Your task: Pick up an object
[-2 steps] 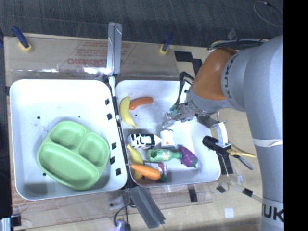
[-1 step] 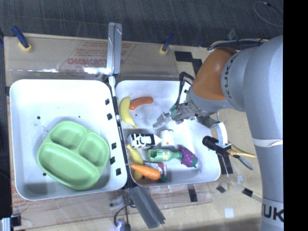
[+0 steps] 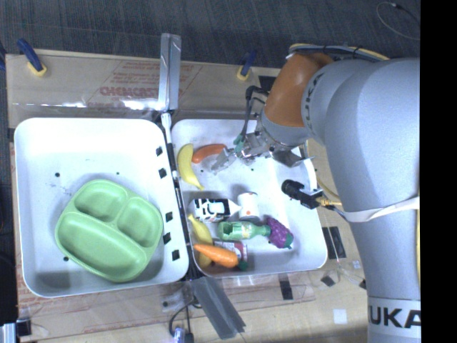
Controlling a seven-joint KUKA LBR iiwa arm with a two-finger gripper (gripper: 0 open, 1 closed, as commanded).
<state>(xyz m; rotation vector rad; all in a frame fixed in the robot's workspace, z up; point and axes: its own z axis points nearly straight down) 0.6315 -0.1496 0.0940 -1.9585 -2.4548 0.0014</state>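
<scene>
My gripper [image 3: 227, 157] reaches down into the back of the right bin [image 3: 307, 252], beside a red-orange sausage [image 3: 208, 152], which lies on the bin floor just left of the fingertips. A yellow banana [image 3: 187, 166] lies along the bin's left wall. Nearer the front sit a black-and-white cow toy [image 3: 211, 208], a small white cup [image 3: 248, 204], a green bottle [image 3: 243, 229], a purple grape bunch [image 3: 279, 232], a second banana [image 3: 200, 229] and an orange carrot [image 3: 216, 255].
The left bin [image 3: 43, 141] holds a green divided plate [image 3: 108, 229]. A metal divider [image 3: 169, 66] stands between the bins at the back. The grey arm [image 3: 364, 134] with its orange band [image 3: 289, 95] covers the right side.
</scene>
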